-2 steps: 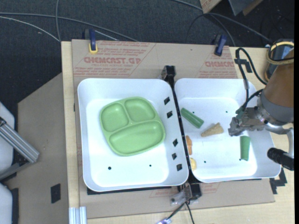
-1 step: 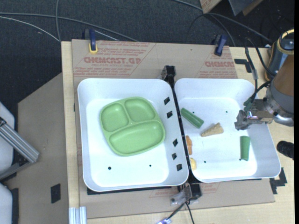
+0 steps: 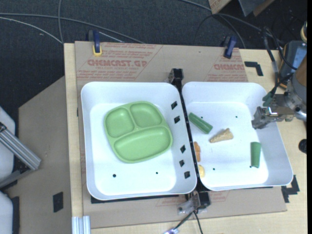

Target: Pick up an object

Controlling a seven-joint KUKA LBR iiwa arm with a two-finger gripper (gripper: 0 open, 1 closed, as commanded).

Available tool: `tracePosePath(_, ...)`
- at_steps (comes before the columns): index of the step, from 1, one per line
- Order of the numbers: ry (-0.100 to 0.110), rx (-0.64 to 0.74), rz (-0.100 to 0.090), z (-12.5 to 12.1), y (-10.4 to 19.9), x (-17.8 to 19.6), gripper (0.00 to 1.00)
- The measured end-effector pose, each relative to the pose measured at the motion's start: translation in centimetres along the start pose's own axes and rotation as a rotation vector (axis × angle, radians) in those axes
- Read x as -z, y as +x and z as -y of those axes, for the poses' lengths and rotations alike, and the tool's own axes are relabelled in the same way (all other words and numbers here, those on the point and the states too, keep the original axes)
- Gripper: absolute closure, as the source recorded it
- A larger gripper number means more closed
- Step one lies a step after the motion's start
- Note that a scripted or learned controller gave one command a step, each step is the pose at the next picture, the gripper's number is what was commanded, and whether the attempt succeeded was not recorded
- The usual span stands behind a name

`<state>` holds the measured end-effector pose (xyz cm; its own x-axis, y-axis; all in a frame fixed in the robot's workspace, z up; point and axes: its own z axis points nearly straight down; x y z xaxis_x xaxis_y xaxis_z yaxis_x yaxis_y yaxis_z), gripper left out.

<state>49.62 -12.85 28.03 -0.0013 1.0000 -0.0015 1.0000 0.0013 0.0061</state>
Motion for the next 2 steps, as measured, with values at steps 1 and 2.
tracePosePath(1, 0.004, 0.006, -0.004, -0.6, 5.8, 0.2, 1.00)
tracePosePath(2, 0.009, 0.005, -0.005, -0.1, 10.9, -0.5, 1.00)
